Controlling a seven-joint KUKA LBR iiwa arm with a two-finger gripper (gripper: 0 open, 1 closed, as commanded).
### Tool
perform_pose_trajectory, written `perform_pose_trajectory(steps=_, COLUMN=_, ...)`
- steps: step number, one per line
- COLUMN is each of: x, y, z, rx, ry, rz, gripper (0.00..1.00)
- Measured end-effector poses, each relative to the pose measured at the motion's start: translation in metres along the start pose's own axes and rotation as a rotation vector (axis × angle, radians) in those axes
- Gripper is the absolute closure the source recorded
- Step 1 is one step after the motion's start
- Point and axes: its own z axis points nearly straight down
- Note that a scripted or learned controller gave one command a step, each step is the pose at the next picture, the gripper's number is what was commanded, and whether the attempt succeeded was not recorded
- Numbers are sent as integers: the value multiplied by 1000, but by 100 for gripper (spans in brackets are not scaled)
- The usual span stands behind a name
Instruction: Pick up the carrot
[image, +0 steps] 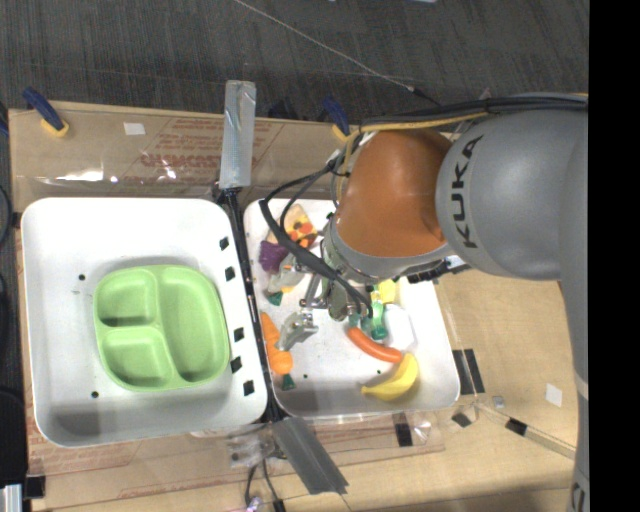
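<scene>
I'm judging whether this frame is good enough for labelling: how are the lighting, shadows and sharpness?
Camera view: even, soft light; faint shadow along the near inner wall of the left bin; green plate fairly sharp; small toys under the arm blur together; carrot readable, gripper details soft.

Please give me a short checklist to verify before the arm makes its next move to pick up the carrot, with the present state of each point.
1. Carrot visible and not covered: ok; it lies along the left wall of the right bin.
2. Tool close to the carrot: ok; it hangs just to the carrot's right.
3. Carrot between the tool's fingers: not ok; the two are apart.
4. Tool open or shut: cannot tell.
5. Room around the carrot: not ok; it lies against the bin wall, with a small orange piece at its lower end.
6. Green plate out of the way: ok; it sits in the left bin.
</scene>
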Motion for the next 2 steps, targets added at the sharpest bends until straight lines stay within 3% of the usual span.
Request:
perform_pose_trajectory(steps=1, x=-11, y=-64, z=-20, rx=2, ry=2, rz=497, gripper=0)
perform_pose_trajectory(steps=2, x=-52, y=-56, z=102, rx=3, ry=3, rz=595, gripper=0)
